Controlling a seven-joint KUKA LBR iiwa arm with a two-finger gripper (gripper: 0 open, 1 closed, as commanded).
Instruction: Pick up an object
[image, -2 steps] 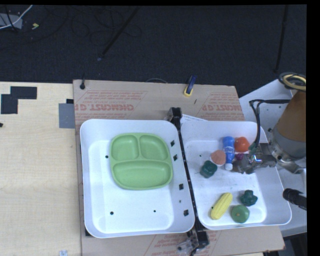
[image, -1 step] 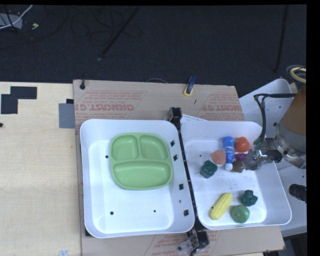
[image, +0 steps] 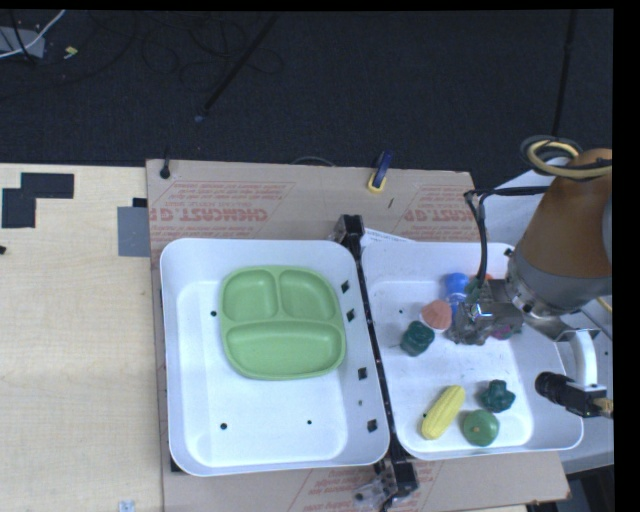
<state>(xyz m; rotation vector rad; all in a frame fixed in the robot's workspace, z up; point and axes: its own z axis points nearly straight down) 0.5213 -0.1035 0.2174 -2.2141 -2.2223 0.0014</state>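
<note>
End effector (image: 478, 322), grip unclear, perhaps touches a rounded pink piece (image: 436, 315).

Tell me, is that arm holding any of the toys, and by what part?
It cannot be told. The gripper is down in the right bin beside the blue toy and the pink one, but no toy is clearly held.

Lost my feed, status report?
Gripper low in right bin, beside pink piece and blue piece. Nothing seen held. Dark green piece close by.
</note>
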